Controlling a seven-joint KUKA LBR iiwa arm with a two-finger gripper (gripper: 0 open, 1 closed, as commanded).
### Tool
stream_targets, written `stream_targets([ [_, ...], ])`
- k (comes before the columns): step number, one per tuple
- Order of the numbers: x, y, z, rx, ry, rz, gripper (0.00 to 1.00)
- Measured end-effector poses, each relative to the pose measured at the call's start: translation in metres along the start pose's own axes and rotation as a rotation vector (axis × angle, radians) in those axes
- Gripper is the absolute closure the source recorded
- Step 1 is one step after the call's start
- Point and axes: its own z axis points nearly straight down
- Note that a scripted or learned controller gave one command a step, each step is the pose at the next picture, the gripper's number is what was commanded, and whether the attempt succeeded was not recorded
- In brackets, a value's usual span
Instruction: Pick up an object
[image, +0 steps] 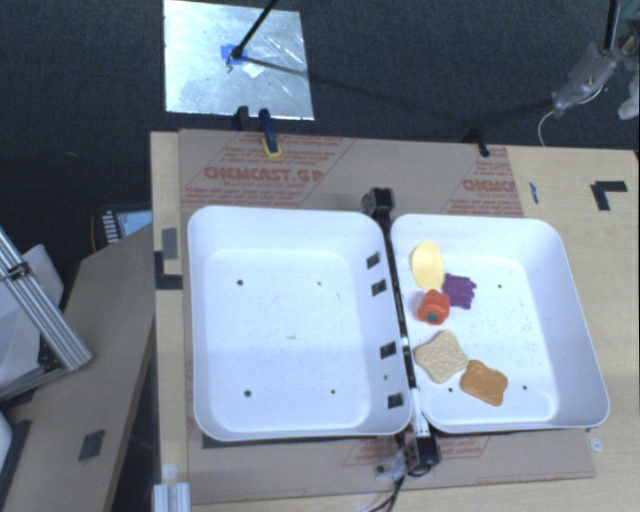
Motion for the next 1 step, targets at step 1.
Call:
stream_targets([
  [1,0.0042,0.0016,-0.0054,0.005,0.002,-0.010,1.00],
])
